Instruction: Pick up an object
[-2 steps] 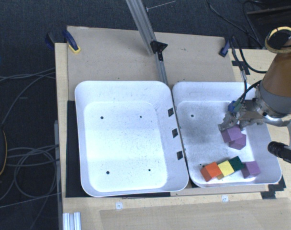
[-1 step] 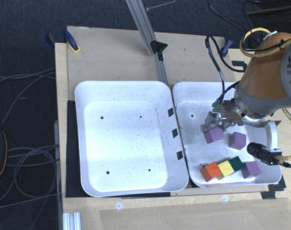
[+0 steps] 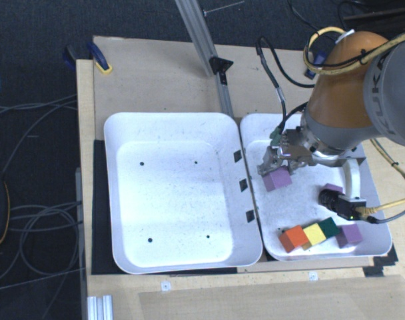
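Over the right bin [image 3: 382, 245], the gripper [image 3: 277, 166] sits right on top of a purple block [image 3: 278, 179], can't tell if its jaws are clamped, with orange [image 3: 295, 237], yellow [image 3: 314, 233], green [image 3: 330, 227] blocks near that bin's front rim.

The two white bins [image 3: 122, 179] are looking like smooth, slightly glossy plastic with dark speckles. The counter [image 3: 156, 79] is showing matt, pale wood. The slanted pole [image 3: 199, 29] is appearing as brushed metal.
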Action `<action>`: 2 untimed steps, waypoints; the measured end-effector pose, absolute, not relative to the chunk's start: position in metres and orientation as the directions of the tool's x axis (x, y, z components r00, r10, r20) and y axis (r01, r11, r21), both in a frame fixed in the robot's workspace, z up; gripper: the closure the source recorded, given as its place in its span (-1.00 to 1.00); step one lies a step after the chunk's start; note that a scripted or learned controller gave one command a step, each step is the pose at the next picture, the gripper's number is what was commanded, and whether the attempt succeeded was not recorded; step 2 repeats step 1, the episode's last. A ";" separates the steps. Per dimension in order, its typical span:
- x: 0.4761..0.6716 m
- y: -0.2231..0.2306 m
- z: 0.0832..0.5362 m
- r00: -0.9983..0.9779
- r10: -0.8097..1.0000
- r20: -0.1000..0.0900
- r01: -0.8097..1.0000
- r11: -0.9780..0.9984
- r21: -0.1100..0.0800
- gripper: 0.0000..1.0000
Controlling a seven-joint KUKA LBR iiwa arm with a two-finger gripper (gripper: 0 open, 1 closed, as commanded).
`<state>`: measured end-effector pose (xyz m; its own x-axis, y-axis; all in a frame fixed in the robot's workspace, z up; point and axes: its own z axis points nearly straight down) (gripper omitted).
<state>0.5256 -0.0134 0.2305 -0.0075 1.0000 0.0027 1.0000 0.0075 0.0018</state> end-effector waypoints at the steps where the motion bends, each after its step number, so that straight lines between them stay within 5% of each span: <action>1: 0.539 0.047 0.226 -0.008 1.000 0.003 1.000 0.008 0.000 1.00; 2: 0.539 0.047 0.226 -0.008 1.000 0.003 1.000 0.008 0.000 1.00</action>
